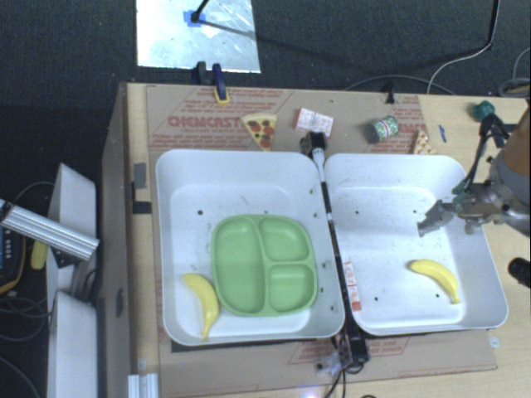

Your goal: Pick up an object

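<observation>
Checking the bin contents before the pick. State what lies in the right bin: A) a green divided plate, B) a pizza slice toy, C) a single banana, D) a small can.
C: the right bin holds a single banana, lying near its front right corner, below the gripper.

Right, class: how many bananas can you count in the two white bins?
2. One banana lies in the left bin, at its near left corner beside the green divided plate. The other banana lies in the right bin, near its front right.
</observation>
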You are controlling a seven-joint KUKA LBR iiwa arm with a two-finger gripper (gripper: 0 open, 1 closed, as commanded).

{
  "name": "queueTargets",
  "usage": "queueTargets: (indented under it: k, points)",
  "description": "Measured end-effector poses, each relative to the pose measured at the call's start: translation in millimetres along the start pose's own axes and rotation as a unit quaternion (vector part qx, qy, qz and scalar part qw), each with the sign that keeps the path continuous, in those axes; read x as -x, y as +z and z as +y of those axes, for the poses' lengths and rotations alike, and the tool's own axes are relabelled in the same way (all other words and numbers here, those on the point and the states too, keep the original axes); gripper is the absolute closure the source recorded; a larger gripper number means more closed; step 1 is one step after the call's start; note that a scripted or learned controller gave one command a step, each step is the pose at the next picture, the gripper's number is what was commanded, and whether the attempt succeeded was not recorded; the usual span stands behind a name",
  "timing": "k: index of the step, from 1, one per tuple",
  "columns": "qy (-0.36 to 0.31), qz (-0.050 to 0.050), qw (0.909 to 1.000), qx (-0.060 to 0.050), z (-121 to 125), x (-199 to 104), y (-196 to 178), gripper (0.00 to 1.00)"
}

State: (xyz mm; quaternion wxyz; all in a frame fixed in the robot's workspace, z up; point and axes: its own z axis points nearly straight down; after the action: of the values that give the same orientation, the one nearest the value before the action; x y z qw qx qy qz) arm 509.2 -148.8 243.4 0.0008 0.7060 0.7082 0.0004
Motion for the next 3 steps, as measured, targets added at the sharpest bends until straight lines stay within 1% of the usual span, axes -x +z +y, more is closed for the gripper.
queueTargets:
  k: [1,2,3]
  points:
    - [0.001,-0.001,1.0,0.0,-22.7,49.6,19.9,0.0]
    - [0.001,0.0,1.0,-0.001,-18.2,57.4,87.8,0.0]
    - [0.0,0.0,1.0,0.001,-4.4,57.5,62.7,0.0]
